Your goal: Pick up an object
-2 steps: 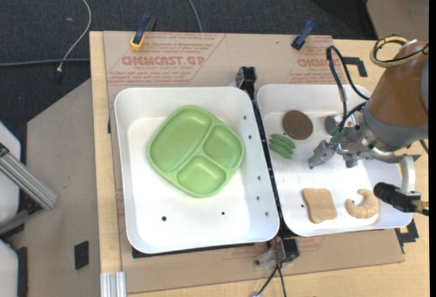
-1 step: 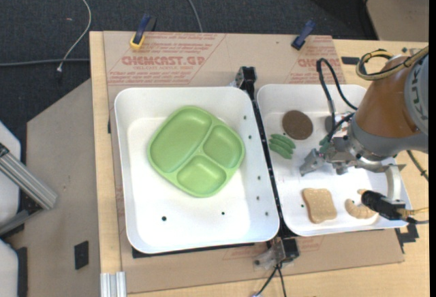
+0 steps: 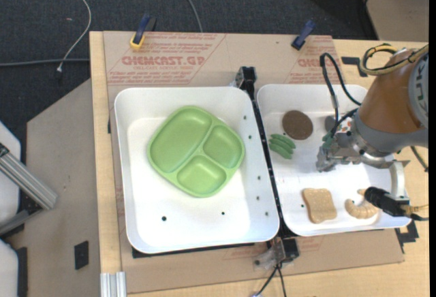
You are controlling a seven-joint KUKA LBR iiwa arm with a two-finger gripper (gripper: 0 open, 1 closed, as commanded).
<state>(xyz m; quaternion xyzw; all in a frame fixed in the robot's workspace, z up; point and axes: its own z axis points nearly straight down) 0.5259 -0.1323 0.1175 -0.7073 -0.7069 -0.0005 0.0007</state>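
In the right bin [image 3: 308, 223] lie a round brown cookie-like disc [image 3: 297, 124], a small green ribbed piece [image 3: 282, 146], a tan slice of toast [image 3: 319, 205] and a pale curled piece like a croissant [image 3: 360, 209]. My gripper [image 3: 328, 157] reaches down into the middle of this bin, right of the green piece and above the toast. Nothing is visible between its fingers. The grey wrist and orange band rise behind it to the right.
The left bin [image 3: 136, 221] holds a green divided plate [image 3: 196, 150], tilted diagonally. A black clamp [image 3: 246, 77] sits between the bins at the back. Black cables [image 3: 331, 81] loop over the right bin's far side. Blue clips [image 3: 142, 30] hold the cardboard base.
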